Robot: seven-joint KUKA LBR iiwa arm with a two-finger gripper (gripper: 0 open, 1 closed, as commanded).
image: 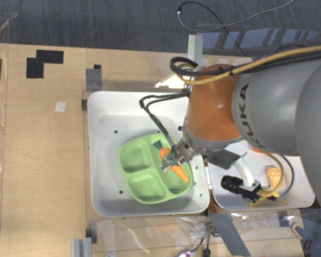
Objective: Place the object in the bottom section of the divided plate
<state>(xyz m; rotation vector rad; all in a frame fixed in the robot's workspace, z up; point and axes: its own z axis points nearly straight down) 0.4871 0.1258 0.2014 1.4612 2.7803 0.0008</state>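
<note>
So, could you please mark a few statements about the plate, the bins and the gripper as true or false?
1. The green divided plate sits in the bin on the view's left. True.
2. The plate has two sections. False: it has three.
3. An orange object is at the plate's right side, close by the gripper. True.
4. The gripper is over the bin on the view's right. False: it is over the plate in the left one; the right one holds a pale tan object.
</note>
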